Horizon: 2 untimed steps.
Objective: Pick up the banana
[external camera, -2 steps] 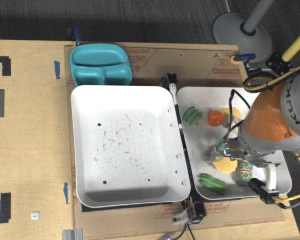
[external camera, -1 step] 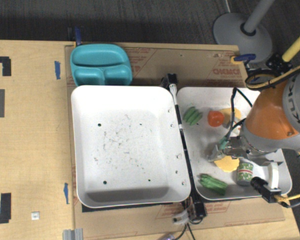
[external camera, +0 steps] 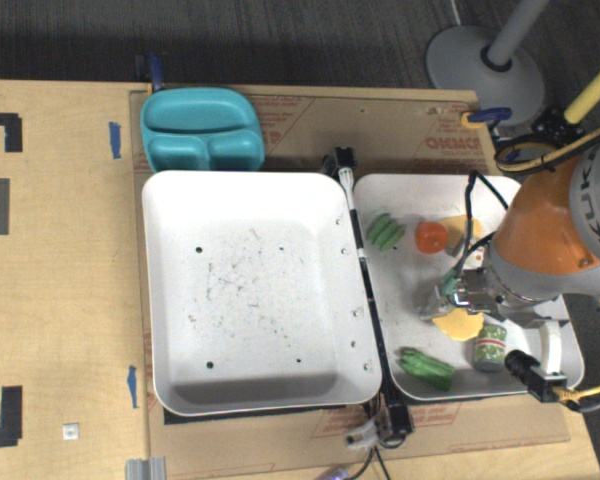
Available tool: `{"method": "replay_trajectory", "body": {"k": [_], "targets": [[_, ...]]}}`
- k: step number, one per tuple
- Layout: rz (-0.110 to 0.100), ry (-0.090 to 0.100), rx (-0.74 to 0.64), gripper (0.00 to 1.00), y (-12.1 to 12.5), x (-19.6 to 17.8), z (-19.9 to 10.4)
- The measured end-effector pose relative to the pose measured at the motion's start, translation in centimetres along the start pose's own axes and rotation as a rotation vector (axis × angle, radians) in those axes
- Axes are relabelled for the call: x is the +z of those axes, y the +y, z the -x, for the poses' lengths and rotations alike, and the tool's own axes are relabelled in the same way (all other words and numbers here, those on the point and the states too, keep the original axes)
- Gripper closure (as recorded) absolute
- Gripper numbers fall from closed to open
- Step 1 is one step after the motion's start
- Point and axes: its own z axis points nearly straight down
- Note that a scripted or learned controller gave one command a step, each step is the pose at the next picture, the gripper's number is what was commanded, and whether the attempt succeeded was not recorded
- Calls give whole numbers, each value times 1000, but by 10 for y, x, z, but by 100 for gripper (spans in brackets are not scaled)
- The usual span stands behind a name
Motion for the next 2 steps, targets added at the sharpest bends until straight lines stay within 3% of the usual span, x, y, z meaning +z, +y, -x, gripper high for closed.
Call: {"method": "replay_trajectory", "body": {"k": [1, 2], "targets": [[2, -1, 0, 100, 1, -10, 0], [-6, 2, -205, 100, 54, -70, -30]]}}
